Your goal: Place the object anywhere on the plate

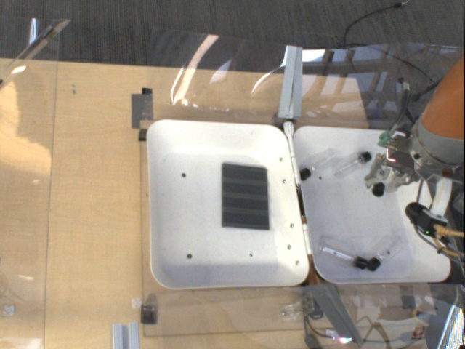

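hovering at the right bin's (436,271) right edge, the gripper (383,171) cannot be judged open or closed. the dark ridged plate (245,195) lies mid left bin (167,253). clear objects (336,164) near the right bin's far-left corner should be grasped squarely.

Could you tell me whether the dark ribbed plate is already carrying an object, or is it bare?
Bare: the dark plate lies flat in the left bin with nothing on it.
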`<state>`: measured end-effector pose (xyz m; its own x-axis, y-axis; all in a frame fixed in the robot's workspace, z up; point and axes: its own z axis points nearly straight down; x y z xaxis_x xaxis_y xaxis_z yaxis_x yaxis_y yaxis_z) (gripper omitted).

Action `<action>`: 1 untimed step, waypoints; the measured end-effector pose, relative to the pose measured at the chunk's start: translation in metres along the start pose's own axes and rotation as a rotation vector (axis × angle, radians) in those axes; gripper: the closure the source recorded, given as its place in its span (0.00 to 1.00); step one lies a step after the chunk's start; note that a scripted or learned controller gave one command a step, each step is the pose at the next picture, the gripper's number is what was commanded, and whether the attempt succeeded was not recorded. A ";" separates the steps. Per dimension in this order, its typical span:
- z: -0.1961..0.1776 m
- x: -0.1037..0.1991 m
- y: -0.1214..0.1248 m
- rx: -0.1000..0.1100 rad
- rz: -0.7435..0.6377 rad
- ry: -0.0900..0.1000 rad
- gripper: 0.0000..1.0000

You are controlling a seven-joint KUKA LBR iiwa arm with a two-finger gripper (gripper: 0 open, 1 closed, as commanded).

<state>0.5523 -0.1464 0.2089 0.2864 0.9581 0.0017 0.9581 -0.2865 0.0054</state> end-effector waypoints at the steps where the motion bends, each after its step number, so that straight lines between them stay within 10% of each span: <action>1: -0.119 0.053 0.056 -0.005 -0.340 -0.002 1.00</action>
<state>0.6202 -0.1111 0.3280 -0.0496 0.9988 -0.0029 0.9987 0.0496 0.0101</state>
